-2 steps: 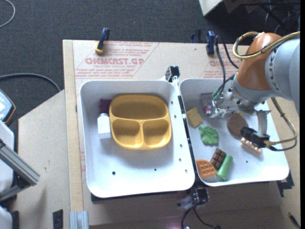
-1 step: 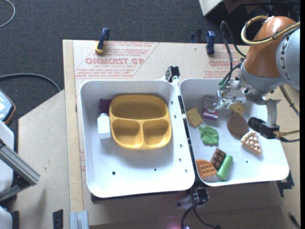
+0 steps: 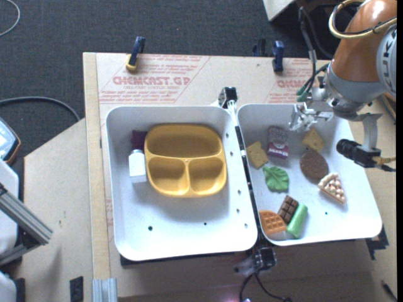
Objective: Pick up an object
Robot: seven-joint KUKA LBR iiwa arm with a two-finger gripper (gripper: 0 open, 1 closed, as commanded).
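Observation:
My gripper point(image 3: 303, 119) hangs over the back of the right bin point(image 3: 356, 214), open, with nothing between its fingers. Just below it lies a tan cracker point(image 3: 313, 140), with a purple and white packet point(image 3: 277, 145) to its left. Around these are a square cracker point(image 3: 256, 154), a green leaf point(image 3: 276, 178), a brown round cookie point(image 3: 313, 166) and a pizza slice point(image 3: 332, 188). At the bin's front lie a waffle point(image 3: 272, 223), a chocolate bar point(image 3: 288, 209) and a green cylinder point(image 3: 297, 221).
The left bin point(image 3: 182, 228) holds a yellow divided plate point(image 3: 186, 159), a small white bottle point(image 3: 137, 165) and a dark purple item point(image 3: 138, 137). A black fitting point(image 3: 356, 151) juts over the right bin's right rim. Clamps stand at the board's back edge.

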